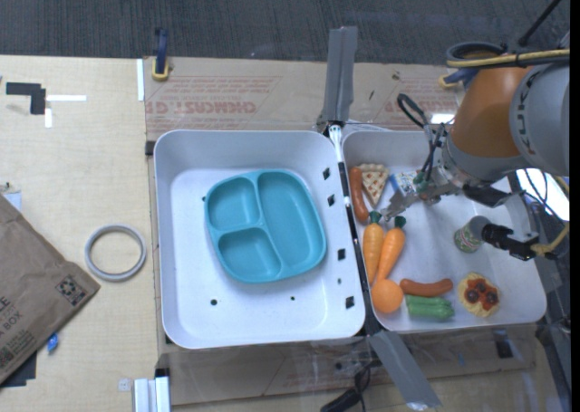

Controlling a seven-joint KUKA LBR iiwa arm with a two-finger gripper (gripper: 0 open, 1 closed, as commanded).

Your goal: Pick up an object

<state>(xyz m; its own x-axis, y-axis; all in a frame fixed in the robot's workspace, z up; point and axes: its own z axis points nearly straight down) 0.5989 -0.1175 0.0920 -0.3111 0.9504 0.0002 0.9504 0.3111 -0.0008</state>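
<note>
Two carrots lie in right bin, leafy tops just under gripper; whether gripper is clenched or released cannot be told. Pizza slice just beside. Blue plate in left bin.

1. On the cardboard sheet behind the bins I see red print, upside down from my view. It seems to begin "CHEMC", but I cannot read the rest with confidence.
2. On the brown cardboard box at the left edge I make out "BOX" in dark letters, beside a small square code label too small to read.
</note>
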